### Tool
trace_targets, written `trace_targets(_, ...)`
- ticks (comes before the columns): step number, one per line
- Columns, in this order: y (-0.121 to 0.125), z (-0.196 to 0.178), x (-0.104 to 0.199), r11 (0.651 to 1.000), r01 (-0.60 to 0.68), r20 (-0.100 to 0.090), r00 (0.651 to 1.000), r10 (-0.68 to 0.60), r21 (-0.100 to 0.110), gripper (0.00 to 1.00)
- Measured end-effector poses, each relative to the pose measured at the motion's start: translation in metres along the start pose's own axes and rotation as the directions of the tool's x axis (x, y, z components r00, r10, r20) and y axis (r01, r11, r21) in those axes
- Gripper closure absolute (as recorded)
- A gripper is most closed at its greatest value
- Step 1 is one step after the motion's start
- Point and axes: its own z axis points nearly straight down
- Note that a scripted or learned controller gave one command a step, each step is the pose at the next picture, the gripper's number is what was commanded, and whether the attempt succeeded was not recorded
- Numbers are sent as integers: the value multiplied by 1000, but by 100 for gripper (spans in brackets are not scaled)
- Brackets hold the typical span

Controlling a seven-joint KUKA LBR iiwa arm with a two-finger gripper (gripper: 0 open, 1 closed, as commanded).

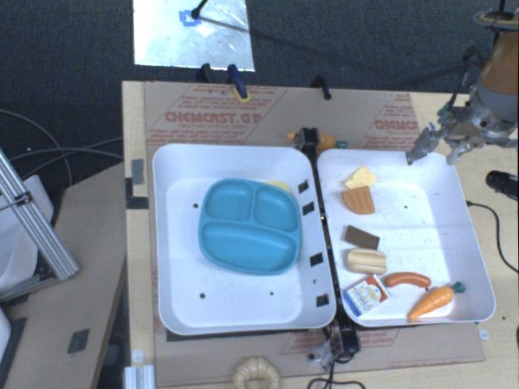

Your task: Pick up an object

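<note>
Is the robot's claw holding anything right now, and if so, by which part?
Nothing is held. The open claw hangs above the right white bin's top corner, with nothing between its fingers.

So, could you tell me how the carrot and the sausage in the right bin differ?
The carrot is orange with a green tip and tapers to a point; the sausage is reddish-brown with rounded ends. The carrot lies at a slant near the bin's front right corner; the sausage lies nearly level, just above it. Both rest in the right bin, apart from the gripper.
</note>
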Motion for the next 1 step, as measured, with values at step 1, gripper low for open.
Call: trace_targets(1,3,-9,1,1000,3,3,1000,-3,-13,0)
